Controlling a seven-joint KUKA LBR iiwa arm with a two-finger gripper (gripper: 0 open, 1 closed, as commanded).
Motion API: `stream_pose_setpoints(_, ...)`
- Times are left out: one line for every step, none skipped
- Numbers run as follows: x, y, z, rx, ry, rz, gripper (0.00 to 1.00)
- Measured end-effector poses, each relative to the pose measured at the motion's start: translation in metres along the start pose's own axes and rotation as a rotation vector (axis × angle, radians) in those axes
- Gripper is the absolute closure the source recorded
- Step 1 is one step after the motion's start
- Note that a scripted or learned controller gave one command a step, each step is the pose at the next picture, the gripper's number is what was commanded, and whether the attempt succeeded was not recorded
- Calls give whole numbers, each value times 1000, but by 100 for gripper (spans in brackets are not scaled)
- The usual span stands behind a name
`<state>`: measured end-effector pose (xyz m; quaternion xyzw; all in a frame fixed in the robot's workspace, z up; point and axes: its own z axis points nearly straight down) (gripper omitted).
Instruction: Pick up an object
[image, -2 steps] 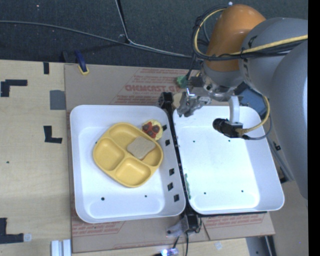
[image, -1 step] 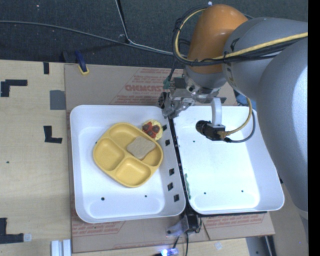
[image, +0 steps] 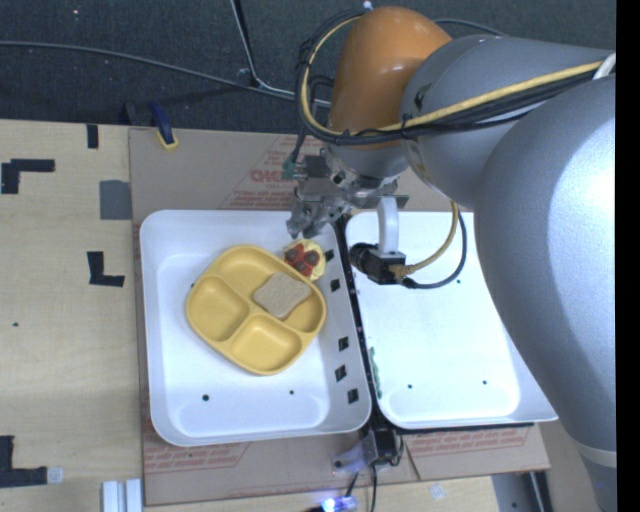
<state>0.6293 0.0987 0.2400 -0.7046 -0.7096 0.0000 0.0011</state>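
Gripper (image: 305, 228) low over left bin (image: 165, 330), finger opening cannot be judged, small red object (image: 304, 260) directly beneath at yellow divided tray (image: 232, 318) edge, brown square (image: 280, 294) on tray.

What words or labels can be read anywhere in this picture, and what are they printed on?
Red print on the brown cardboard sheet under the bins, just above the left bin: upside down and partly covered by the hand; too blurred to read for certain.
More red print on the cardboard's front edge: too small to read.
The yellow tray and both bins bear no legible text.
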Motion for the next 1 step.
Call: stream_pose_setpoints(-4,0,0,0,-2,4,0)
